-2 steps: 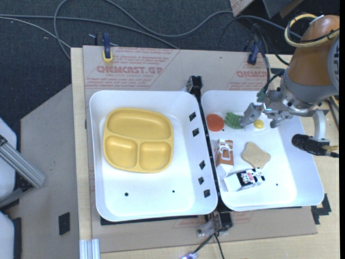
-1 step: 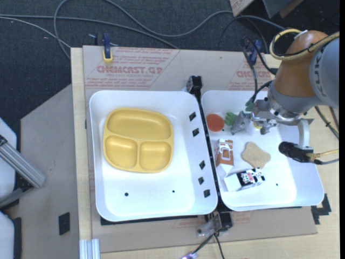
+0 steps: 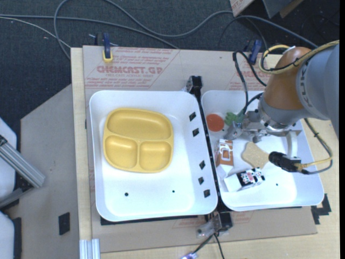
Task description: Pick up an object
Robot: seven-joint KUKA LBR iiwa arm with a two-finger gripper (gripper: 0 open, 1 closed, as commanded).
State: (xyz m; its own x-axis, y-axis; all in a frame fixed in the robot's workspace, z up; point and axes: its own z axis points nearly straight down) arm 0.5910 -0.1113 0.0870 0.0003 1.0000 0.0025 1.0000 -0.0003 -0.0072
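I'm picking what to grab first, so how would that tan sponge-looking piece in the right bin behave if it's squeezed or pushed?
The sponge looks porous and thin, so probably light and squashy. It lies flat, so it should slide rather than roll. Its rough-looking surface likely grips well.

Left bin (image 3: 102, 161) and right bin (image 3: 307, 190): smooth white plastic with a soft sheen. Divided tray (image 3: 139, 139): yellow moulded plastic, satin, faintly glossy at its ridges. Surface (image 3: 135, 63): matt brown cardboard-like board with red print. Floor (image 3: 43, 47): dark, rough carpet-like weave. Arm (image 3: 318, 85): smooth grey casing with a glossy orange band (image 3: 283, 88). Tan slab (image 3: 254, 155): porous, matt, sponge-like. Orange round item (image 3: 215, 122): smooth, slightly shiny. Packets (image 3: 225, 153): printed, glossy wrapping.
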